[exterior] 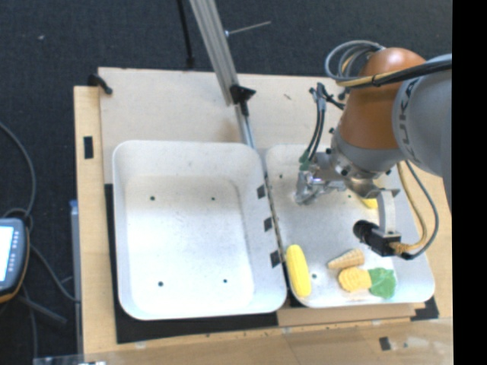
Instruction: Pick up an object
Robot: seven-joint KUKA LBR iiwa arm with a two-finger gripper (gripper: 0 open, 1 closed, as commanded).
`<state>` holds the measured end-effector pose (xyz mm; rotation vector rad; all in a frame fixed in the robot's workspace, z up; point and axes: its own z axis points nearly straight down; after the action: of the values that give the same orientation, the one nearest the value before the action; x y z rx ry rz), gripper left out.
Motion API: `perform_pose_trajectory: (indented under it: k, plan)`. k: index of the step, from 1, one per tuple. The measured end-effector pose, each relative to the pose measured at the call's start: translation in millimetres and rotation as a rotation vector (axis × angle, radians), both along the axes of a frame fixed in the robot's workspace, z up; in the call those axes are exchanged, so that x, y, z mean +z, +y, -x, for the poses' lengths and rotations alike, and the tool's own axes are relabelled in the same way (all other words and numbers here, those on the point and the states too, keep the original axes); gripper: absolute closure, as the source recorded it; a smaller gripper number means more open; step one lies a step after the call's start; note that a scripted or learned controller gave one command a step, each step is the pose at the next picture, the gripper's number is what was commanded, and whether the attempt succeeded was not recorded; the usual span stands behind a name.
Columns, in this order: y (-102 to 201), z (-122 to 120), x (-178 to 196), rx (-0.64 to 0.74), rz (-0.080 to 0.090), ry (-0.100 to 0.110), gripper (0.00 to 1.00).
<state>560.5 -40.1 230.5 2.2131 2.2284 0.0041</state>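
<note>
- Items for pickup lie in the right bin (304,166), grouped along its near edge: a yellow corn cob (297,270) against the near left corner, a ridged yellow wedge (345,261), a second yellow corn piece (354,280) and a green leafy piece (383,282) touching it.
- A further yellow item (369,201) is mostly hidden under the arm (380,116).
- Handling judgement: these look like light, stiff plastic toys with smooth, possibly slippery skins. The corn cob is best taken across its narrow middle.
- The cob sits hard by the bin wall, which may crowd one finger.
- Left bin (190,226): noted beside the right one.
- Tool (308,188): low over the far left part of the right bin, well apart from the grouped items. Its spread cannot be told; nothing is seen in it.
</note>
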Motion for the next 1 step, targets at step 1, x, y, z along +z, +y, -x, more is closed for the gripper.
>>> perform_pose_trajectory:
  k: [1]
  plan:
    - [45.9,-9.0,9.4,0.000,0.000,0.000,1.00]
